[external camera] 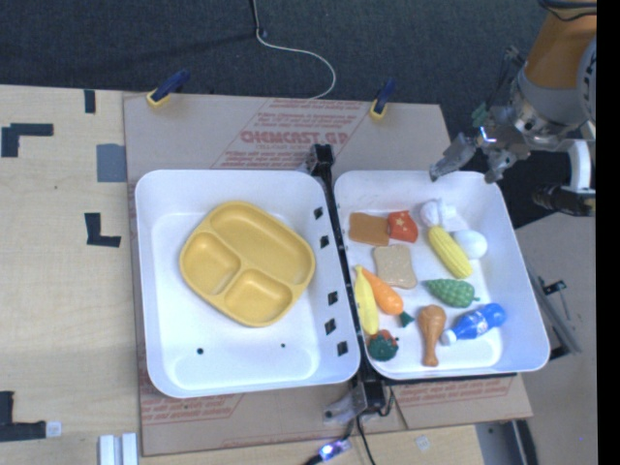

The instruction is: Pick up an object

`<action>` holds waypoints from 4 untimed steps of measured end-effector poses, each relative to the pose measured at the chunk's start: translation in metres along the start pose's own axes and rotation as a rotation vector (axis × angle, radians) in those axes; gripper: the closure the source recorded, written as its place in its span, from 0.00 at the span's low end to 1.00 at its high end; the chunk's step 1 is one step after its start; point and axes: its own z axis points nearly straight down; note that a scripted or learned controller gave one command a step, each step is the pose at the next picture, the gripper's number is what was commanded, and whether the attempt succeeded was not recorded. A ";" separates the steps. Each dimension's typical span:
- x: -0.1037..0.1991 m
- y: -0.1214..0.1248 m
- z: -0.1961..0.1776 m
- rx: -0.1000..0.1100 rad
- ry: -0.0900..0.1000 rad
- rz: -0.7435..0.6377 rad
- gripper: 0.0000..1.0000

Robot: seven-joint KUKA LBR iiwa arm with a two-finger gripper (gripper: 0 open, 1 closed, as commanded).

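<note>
My gripper [472, 166] hangs open above the far right rim of the right bin [518, 289], with nothing between its fingers. Below it the bin holds several toy foods: a red tomato [402, 226], a brown slab [368, 229], a corn cob [449, 250], a white piece [433, 210], a white ball [472, 244], a slice of toast [395, 266], a green piece [450, 292], a banana [366, 301], a carrot [384, 294], a drumstick [431, 331], a blue bottle [478, 322] and a dark green and red piece [383, 346].
The left bin [160, 260] holds a yellow divided plate [247, 262]. A black hinge strip [334, 260] runs between the bins. Both bins rest on cardboard [281, 129] held by clamps [168, 86]. A white cable [291, 46] lies behind.
</note>
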 end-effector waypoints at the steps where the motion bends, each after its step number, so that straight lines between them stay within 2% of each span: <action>1: 0.000 0.002 -0.009 -0.013 -0.003 -0.003 0.00; 2: 0.004 -0.006 0.051 -0.008 -0.003 -0.004 0.00; 4: 0.004 -0.005 0.139 -0.004 -0.008 0.002 0.00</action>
